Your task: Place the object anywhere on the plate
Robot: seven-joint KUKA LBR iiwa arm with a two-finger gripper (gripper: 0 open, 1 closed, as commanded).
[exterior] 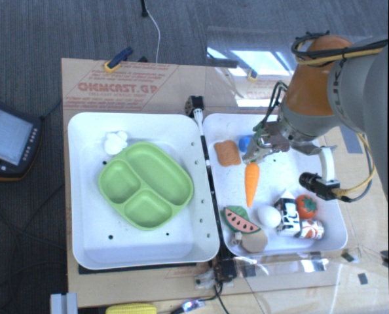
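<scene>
A green three-compartment plate (146, 184) lies in the left bin (86, 241). My gripper (260, 146) hangs over the upper middle of the right bin (335, 241), just above the top end of an orange carrot (251, 183) that lies lengthwise on the bin floor. A blue object (245, 142) sits right beside the gripper on its left, partly hidden by it. A brown toast slice (228, 153) lies further left.
A white lump (115, 142) rests in the left bin by the plate's far corner. In the right bin's near part are a watermelon slice (241, 219), a white egg (269, 216), a tan piece (253, 241), a black-and-white carton (287, 214), a tomato (306, 205) and a can (310, 229).
</scene>
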